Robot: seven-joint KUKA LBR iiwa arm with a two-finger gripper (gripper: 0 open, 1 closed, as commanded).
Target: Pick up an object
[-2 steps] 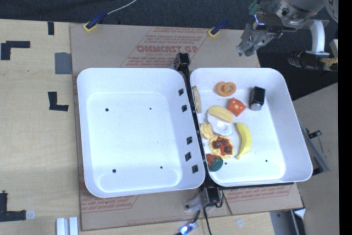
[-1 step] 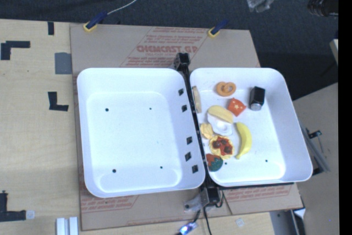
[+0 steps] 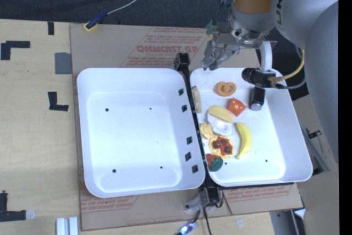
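Nothing is picked up yet: the gripper (image 3: 210,63) hangs over the far rim of the right bin (image 3: 286,173), its fingers close together and holding nothing. Below and to its right lie the pretzel (image 3: 225,88), red block (image 3: 236,107) and banana (image 3: 244,139); a descent and grasp remain.

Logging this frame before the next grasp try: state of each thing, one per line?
gripper: raised over the right bin's far-left corner, nothing between fingers.
right bin: holds all the toys.
pretzel: lying flat, apart.
red block: loose.
banana: lying at the pile's edge.
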